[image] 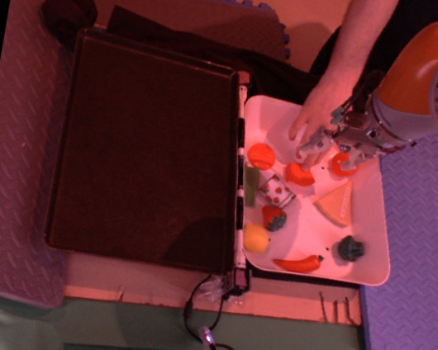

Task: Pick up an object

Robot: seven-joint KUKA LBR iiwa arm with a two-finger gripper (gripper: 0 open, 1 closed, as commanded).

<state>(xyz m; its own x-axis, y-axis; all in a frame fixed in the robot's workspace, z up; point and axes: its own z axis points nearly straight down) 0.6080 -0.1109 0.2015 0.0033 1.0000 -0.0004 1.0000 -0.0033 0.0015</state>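
My gripper (332, 155) hangs open over the far part of the right white bin (375, 239), with nothing held between its fingers. A red curved piece (342, 164) lies just under its right finger, and a red-orange piece (299, 175) sits below its left finger. Further toys lie in this bin: an orange ball (261, 155), a yellow cheese wedge (334, 205), a white dotted block (276, 193), a green strip (250, 185), a red strawberry-like piece (273, 218), a yellow lemon (256, 238), a red chili (298, 263) and a dark green piece (349, 248).
A person's hand (314, 115) reaches into the right bin from the far side, right beside my gripper. The left bin (151, 158) looks dark. Purple foam mats (424, 248) surround the bench, and cables (209, 327) trail off the front edge.
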